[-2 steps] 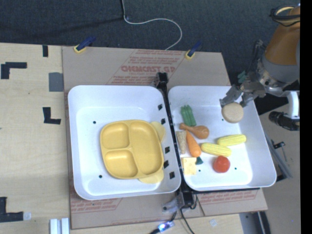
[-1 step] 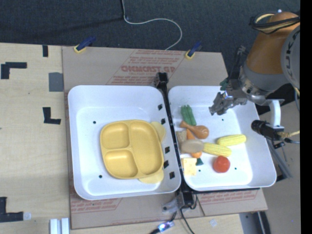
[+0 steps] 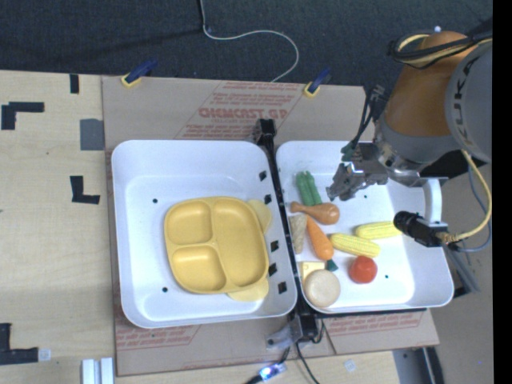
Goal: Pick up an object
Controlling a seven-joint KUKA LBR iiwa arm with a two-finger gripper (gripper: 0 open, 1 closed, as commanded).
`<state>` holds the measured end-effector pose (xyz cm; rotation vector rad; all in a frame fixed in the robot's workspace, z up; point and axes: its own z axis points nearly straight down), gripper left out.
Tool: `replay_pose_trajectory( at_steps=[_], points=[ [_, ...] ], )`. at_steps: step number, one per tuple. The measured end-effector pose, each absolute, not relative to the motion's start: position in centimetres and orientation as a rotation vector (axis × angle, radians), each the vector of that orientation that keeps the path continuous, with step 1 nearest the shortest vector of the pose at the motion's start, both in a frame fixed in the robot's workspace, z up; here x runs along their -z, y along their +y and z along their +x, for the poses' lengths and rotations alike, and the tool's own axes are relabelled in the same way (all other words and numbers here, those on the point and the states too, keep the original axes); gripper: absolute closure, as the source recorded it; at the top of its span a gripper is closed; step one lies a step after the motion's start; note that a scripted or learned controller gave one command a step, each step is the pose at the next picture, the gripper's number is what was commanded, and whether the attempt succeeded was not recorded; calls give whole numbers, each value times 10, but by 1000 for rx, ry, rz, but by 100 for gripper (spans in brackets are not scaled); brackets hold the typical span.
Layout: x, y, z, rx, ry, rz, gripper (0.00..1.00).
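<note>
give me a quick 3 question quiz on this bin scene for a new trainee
1. True or false: the yellow divided tray lies in the right bin.
2. Which item lies closest to the gripper? A) the tomato B) the green vegetable C) the round white piece
3. Fill in: the carrot lies just below the ____ in the camera view.

Key
1. False: it lies in the left bin.
2. B.
3. Drumstick.
</note>
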<state>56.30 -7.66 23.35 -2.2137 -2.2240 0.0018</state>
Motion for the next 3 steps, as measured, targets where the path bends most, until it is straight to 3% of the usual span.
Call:
replay_pose_trajectory(
  at_steps=[1,2,3],
  points=[
    [-213,-81,566,-6,-2221,-2219,100],
    [-227,-82,557,0,-2222,-2220,100],
    [-231,-84,562,-1,-2222,-2219,100]
  ],
)
